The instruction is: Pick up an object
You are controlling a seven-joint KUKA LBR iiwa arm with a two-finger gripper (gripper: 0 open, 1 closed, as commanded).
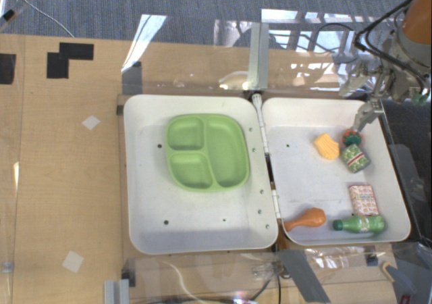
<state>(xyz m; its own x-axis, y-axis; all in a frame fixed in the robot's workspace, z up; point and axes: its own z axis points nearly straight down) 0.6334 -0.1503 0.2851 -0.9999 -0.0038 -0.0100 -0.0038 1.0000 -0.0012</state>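
My gripper hangs over the far right part of the right bin, its tip just above a small red and green item. Right below that item lies a green and white patterned can. To the left of them is a yellow piece. Nearer the front, a pink box, a green bottle on its side and an orange drumstick rest on the bin floor. I see nothing held by the gripper.
The left bin holds a green divided plate. A metal divider separates the two bins. Cables and the arm's wrist sit at the upper right, above the right bin's back wall.
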